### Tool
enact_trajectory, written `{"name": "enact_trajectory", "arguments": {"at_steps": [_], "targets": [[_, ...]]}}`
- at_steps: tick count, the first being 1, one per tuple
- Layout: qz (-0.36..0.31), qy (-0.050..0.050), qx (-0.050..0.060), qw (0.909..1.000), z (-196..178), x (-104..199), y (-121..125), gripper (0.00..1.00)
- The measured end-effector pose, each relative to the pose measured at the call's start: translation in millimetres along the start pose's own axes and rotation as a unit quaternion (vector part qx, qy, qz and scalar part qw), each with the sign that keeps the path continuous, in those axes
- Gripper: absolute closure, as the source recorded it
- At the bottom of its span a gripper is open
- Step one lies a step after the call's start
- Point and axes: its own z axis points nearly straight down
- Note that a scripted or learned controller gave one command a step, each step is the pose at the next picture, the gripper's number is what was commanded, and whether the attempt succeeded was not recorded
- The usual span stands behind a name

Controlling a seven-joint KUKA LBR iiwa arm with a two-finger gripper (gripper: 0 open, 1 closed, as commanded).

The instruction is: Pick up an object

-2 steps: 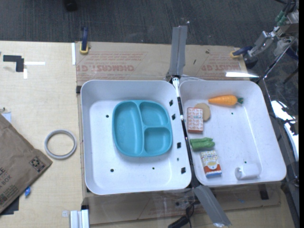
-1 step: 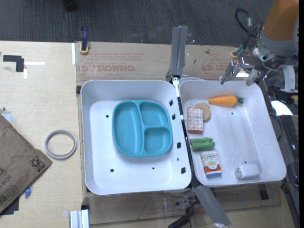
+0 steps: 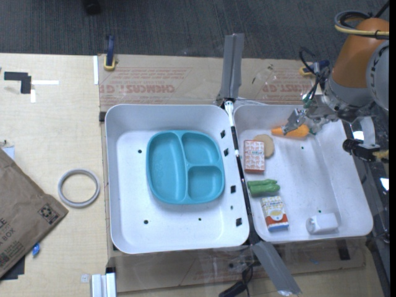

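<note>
Orange object [image 3: 296,130] in right bin's [image 3: 346,228] far corner, claw [image 3: 301,121] lowered over it

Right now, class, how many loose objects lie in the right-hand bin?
6: a carrot at the far end by the end effector, a round cookie, a red-white packet, a green pod, a small carton, a white block. Others may hide under the arm.
</note>
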Motion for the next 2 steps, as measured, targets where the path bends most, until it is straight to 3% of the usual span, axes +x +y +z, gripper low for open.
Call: {"name": "enact_trajectory", "arguments": {"at_steps": [1,2], "targets": [[0.066,0.0,-0.002,0.9978,30,26,4,0.0],[0.07,-0.003,0.004,0.9976,17,19,0,1.0]]}}
